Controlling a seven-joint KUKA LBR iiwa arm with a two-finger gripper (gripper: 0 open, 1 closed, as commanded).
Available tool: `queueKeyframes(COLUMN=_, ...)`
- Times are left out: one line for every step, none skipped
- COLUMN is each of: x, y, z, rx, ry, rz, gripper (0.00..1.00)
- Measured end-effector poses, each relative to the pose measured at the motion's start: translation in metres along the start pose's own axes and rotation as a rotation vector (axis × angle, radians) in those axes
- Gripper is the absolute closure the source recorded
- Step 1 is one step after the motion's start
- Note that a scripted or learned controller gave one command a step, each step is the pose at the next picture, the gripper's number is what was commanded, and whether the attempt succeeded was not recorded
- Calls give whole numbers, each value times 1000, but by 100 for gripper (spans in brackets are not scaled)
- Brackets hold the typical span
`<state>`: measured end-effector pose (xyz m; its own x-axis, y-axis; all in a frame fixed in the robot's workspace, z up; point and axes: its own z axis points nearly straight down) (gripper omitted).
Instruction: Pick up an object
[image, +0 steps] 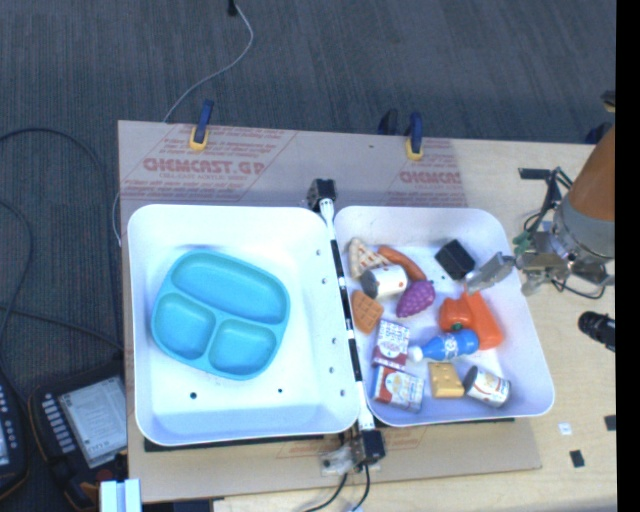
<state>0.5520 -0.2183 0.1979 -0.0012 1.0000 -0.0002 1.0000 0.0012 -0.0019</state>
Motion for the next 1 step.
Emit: queueKeyframes(x=46, y=-30, z=88, rx=-7, ry=-2, rz=-1, gripper=0)
